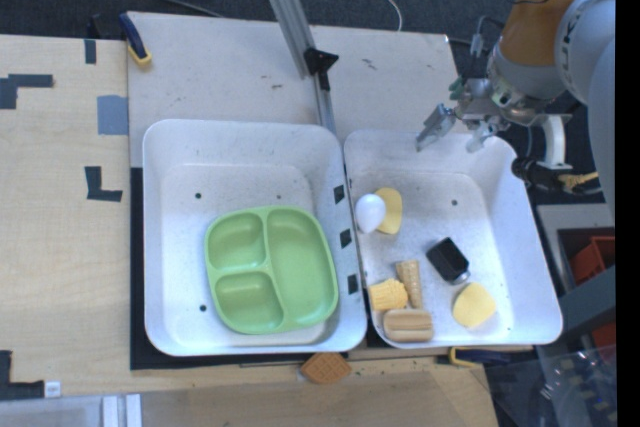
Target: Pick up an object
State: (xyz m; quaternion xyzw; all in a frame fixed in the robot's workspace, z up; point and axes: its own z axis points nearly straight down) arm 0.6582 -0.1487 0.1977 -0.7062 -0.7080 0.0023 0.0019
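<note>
My gripper [456, 132] hovers over the far edge of the right bin [500, 177], open, with nothing between its fingers. Below it in that bin lie a white egg [370, 211] against a yellow piece [391, 210], a black block [447, 259], a yellow lump [473, 305], a waffle cone [409, 281], a yellow chunk [388, 295] and a tan bun [407, 324]. All of them sit well toward the near side, apart from the gripper.
The left bin [180, 165] holds a green divided plate [271, 268]. A metal pole [285, 0] slants over the bench to the bins' shared wall. A brown cookie [324, 368] lies outside the bins at the front.
</note>
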